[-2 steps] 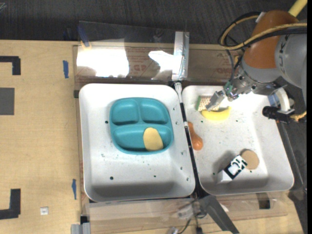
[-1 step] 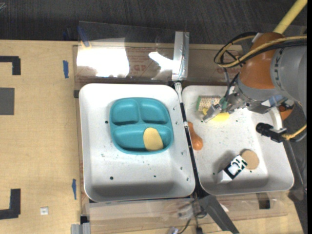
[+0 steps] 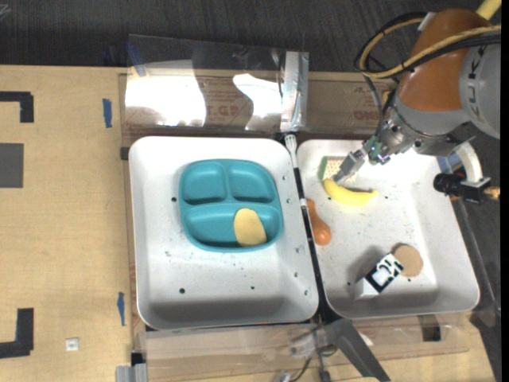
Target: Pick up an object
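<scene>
My gripper (image 3: 350,168) reaches down into the right bin (image 3: 445,221) at its back left, its tip just above and touching the area of a yellow banana (image 3: 348,194). A small green and white block (image 3: 330,168) lies right beside the tip. An orange carrot-like piece (image 3: 319,228) lies along the bin's left wall. A round tan cookie-like piece (image 3: 408,259) and a black and white block (image 3: 383,274) sit near the front. In the left bin (image 3: 151,237), a teal divided plate (image 3: 227,201) holds a yellow oval piece (image 3: 250,227).
A clear plastic sheet and tape strip (image 3: 293,94) lie behind the bins. Yellow and black cables (image 3: 398,34) loop above the arm's orange band. A black fixture (image 3: 457,185) juts over the right bin's right rim. The centre divider (image 3: 302,213) separates the bins.
</scene>
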`<state>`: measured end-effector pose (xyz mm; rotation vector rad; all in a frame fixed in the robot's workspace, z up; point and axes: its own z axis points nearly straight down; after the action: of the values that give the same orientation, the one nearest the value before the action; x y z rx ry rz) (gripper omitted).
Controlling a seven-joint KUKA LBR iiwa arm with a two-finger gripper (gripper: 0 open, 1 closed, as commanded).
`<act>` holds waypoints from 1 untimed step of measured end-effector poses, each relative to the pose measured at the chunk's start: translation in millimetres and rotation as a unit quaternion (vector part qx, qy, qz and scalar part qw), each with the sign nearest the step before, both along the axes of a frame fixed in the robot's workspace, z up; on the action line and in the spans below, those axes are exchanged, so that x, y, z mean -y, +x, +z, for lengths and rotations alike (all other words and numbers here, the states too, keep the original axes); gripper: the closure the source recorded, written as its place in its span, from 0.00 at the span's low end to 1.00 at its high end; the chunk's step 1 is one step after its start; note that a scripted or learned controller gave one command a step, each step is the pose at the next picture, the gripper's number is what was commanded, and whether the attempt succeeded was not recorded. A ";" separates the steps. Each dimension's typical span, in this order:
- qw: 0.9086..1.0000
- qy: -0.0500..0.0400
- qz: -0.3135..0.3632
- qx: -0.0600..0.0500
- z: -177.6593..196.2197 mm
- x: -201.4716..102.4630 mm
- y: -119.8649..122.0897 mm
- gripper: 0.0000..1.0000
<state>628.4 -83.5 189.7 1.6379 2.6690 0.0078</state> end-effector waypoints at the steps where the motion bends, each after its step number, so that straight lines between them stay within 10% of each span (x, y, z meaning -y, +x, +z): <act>1: 0.999 0.001 0.040 -0.008 -81.5 16.7 1.4 0.00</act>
<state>629.8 -100.2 108.2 1.5370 2.7454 -0.0024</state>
